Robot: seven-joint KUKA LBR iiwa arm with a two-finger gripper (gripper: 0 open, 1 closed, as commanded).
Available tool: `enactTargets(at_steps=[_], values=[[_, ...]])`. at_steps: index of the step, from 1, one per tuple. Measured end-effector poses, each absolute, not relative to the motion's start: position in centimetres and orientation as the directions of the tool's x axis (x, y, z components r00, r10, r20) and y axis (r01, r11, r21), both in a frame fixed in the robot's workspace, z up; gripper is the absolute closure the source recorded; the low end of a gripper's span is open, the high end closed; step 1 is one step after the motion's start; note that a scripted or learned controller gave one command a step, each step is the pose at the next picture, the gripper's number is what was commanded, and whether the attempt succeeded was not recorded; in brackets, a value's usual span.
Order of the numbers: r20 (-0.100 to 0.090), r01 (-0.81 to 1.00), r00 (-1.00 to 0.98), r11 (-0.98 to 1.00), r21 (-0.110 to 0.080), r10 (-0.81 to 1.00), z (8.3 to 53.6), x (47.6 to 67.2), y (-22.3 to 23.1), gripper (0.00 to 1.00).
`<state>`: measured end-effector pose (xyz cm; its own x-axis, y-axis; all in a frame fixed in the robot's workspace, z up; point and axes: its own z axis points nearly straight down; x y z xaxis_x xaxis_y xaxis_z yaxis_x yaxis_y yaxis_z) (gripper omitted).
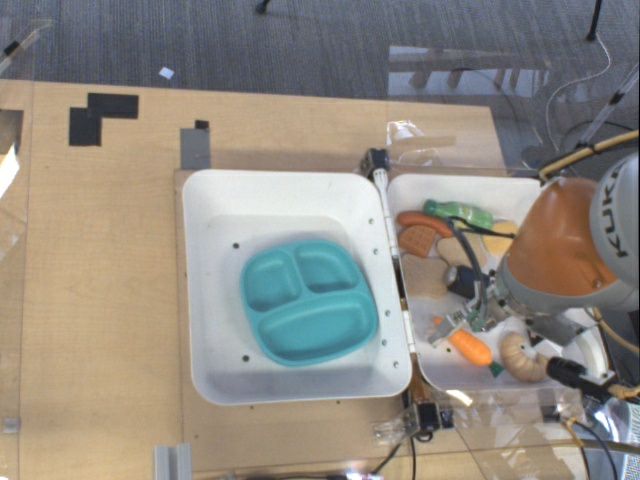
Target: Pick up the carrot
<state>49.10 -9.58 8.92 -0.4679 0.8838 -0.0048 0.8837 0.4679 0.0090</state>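
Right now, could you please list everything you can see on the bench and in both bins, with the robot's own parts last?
Bench: one, light wood, under both bins.
Left bin: one, white, shallow, holds the tray.
Divided tray: one, teal, three compartments, middle of the left bin.
Right bin: one, white, holds the toy food.
Carrot: one, orange, lower part of the right bin, at the claw.
Green vegetable: one, top of the right bin.
Brown-red item: one, below the green vegetable.
Tan curved item: one, right of the carrot.
Arm: one, grey with orange band, over the right bin.
Claw: one, just above the carrot.
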Motion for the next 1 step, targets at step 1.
enactTargets(at_steps=[1], values=[[-0.007,0.883,-0.469,0.469,0.018,0.883,10.14,49.48,-9.36,1.00]])
